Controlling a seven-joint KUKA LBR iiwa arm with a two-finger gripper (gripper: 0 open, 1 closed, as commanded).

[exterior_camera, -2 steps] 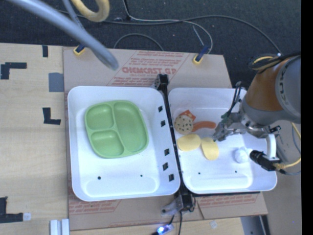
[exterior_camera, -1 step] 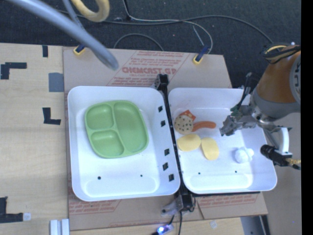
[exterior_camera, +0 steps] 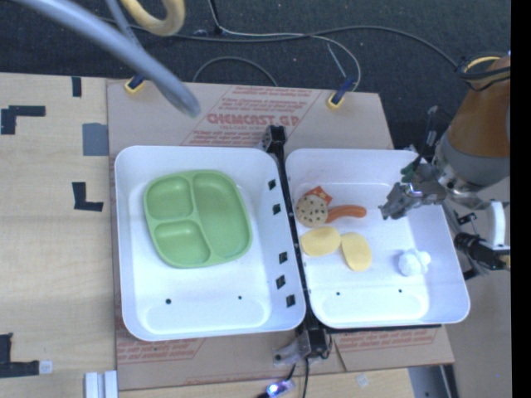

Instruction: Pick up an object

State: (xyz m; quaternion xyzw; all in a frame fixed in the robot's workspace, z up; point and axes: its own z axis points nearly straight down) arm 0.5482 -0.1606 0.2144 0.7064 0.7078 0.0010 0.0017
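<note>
A: Start at the gripper [exterior_camera: 397, 207]. What are the jaws doing?

B: I cannot tell; they are a dark blur over the right bin [exterior_camera: 440, 309], and nothing shows between them.

A: So what could it pick?

B: Nearest is the sausage [exterior_camera: 347, 213], just to the gripper's left, touching the cookie [exterior_camera: 313, 211]. Below those lie two yellow pieces [exterior_camera: 319, 241] side by side. A small white thing [exterior_camera: 411, 263] sits apart, near the bin's right wall.

A: Why are they clustered like that?

B: My guess is they were dropped loose; nothing looks arranged. All of them lie flat on the floor.

A: And the left bin [exterior_camera: 133, 305]?

B: It holds a green tray [exterior_camera: 197, 218], well apart from the gripper.

A: The arm's pose?

B: It reaches in from the right, wrist [exterior_camera: 481, 131] above the bin's right edge, gripper angled down and leftward toward the sausage. I judge no grasp is made yet.
</note>
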